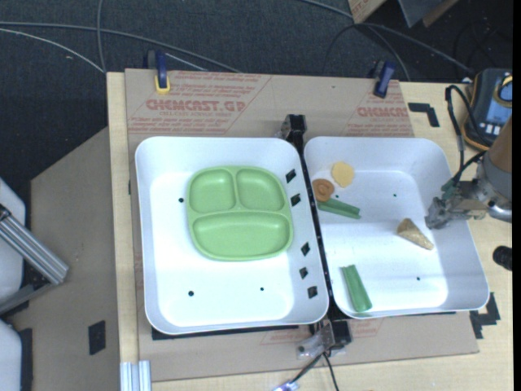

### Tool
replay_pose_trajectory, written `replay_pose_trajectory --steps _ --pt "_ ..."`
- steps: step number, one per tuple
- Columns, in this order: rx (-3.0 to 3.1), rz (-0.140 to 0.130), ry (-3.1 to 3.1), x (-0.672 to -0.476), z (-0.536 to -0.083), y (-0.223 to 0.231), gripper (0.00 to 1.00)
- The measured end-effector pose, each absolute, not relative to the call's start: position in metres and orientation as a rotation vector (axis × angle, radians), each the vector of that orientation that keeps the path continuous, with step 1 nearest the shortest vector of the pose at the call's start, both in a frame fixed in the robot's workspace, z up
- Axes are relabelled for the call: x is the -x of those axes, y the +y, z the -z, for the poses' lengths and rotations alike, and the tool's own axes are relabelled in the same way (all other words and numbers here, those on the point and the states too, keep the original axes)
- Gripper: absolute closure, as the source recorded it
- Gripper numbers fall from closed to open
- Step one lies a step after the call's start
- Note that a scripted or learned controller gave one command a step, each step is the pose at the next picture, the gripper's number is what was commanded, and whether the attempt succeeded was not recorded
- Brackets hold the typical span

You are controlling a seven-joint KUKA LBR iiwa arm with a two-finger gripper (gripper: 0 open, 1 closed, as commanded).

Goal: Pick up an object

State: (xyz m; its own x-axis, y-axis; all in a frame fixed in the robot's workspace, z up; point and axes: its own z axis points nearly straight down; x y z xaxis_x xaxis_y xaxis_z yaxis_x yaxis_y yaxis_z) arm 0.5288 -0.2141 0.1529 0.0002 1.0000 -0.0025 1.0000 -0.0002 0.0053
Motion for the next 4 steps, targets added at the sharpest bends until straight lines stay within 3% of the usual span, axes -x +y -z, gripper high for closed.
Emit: replay_pose_trajectory --steps 2,4 --pt "-2.217 -0.003 2.220 -0.530 -0.237 -0.219 1.00" --pt "-2.217 -0.001 2.231 -0.545 -0.230 -0.104 1.00"
